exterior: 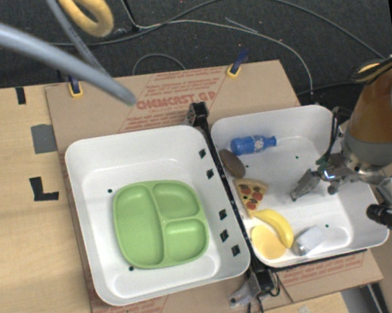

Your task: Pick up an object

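Note:
The right bin [299, 113] holds several objects. A blue bottle [252, 143] lies on its side at the back. Beside the divider sit a brown oval object [233, 163] and a toy pizza slice [250, 193]. Near the front lie a yellow banana [279, 226], a pale yellow round piece [264, 244] and a small grey-white object [312, 238]. My gripper [299, 189] reaches in from the right and hangs low over the bare middle of this bin, right of the pizza slice and above the banana. Nothing shows in its grasp.
The left bin [83, 158] carries a green divided plate [162, 223]. A black divider clip [198, 113] sits between the bins. The arm's orange band [376, 114] overhangs the right bin's right rim. Cables run across the dark floor behind the bench.

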`<state>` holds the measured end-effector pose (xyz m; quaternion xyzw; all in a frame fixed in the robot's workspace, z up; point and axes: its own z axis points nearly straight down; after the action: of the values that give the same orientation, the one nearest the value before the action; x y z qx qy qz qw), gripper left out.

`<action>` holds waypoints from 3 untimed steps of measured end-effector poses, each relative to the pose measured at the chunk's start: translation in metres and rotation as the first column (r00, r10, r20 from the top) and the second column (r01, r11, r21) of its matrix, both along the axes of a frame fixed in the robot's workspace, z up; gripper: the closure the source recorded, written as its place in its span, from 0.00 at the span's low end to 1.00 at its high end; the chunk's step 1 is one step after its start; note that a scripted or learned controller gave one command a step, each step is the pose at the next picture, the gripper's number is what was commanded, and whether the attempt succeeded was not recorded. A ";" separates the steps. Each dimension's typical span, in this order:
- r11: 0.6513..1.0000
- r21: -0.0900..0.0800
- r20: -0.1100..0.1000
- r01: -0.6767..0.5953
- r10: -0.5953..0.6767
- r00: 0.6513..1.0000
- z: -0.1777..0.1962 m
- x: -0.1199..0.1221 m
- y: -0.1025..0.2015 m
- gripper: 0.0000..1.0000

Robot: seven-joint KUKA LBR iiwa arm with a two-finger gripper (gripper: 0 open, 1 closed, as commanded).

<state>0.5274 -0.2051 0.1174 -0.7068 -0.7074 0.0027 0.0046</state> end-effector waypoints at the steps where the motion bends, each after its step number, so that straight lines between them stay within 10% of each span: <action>1: 1.000 -0.004 0.008 0.000 0.000 1.000 -0.034 0.000 0.000 0.00; 2: 1.000 -0.005 0.008 0.000 0.000 1.000 -0.023 0.000 0.000 1.00; 3: 1.000 -0.004 0.012 0.000 0.000 1.000 0.039 -0.001 0.000 1.00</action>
<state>0.5265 -0.2054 0.1560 -0.7067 -0.7075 -0.0003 -0.0009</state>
